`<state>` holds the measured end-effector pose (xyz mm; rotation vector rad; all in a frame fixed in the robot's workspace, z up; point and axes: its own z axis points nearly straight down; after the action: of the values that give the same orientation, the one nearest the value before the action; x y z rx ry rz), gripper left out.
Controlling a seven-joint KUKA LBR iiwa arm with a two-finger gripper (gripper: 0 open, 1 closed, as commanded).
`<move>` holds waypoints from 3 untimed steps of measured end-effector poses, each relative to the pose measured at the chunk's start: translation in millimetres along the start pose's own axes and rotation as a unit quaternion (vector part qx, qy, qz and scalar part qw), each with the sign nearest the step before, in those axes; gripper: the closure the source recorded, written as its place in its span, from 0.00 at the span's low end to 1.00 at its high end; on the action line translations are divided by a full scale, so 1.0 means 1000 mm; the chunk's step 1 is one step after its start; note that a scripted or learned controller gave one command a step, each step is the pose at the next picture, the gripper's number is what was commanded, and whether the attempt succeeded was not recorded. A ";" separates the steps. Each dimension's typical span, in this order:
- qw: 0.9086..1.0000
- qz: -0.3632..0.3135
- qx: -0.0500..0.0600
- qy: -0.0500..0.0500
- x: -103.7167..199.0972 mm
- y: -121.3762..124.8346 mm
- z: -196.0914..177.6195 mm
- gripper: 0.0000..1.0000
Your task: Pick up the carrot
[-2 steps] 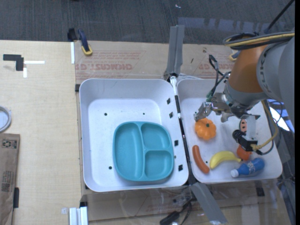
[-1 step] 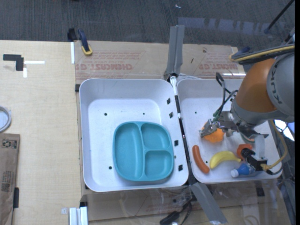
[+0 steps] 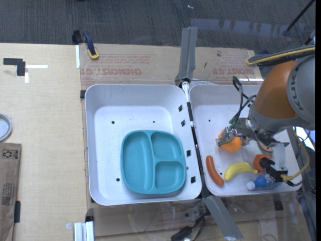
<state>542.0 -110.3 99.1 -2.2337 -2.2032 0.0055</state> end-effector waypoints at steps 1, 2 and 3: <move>0.995 -0.100 -0.002 -0.001 0.031 0.011 -0.092 1.00; 0.996 -0.093 -0.001 -0.001 0.121 0.035 -0.129 1.00; 1.000 -0.031 -0.001 -0.002 0.195 0.076 -0.132 1.00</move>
<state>621.1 83.7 230.5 -2.1668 -2.2743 0.0061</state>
